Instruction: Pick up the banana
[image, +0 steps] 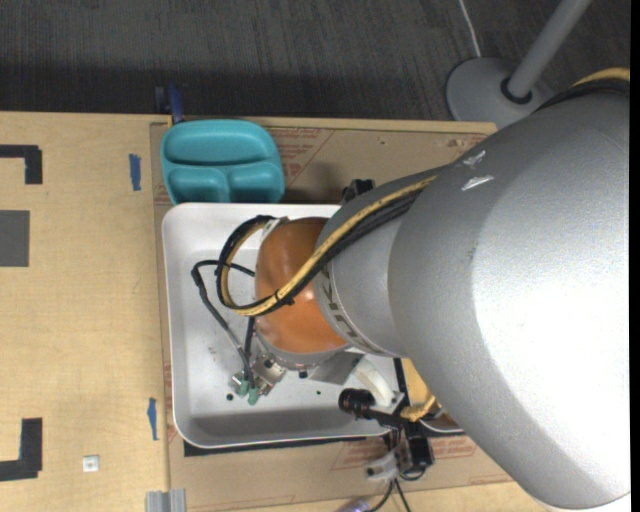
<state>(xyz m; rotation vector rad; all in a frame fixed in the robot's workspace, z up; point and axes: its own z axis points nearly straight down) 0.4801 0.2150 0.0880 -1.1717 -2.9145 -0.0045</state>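
Observation:
My arm reaches in from the right and hangs low over the left white bin (186, 300), covering most of its floor. The orange band (292, 300) above the wrist sits over the bin's middle, with black and yellow cables looped around it. Below the band, the gripper (254, 380) points down at the bin's near left part, close to the floor. A small greenish piece (247, 393) shows at its tip. The wrist hides whatever lies under it.
A teal moulded tray (222, 162) stands just beyond the bin's far edge. Tan bench board (80, 300) with black tape marks stretches to the left. A grey lamp base (490, 88) sits at the back right.

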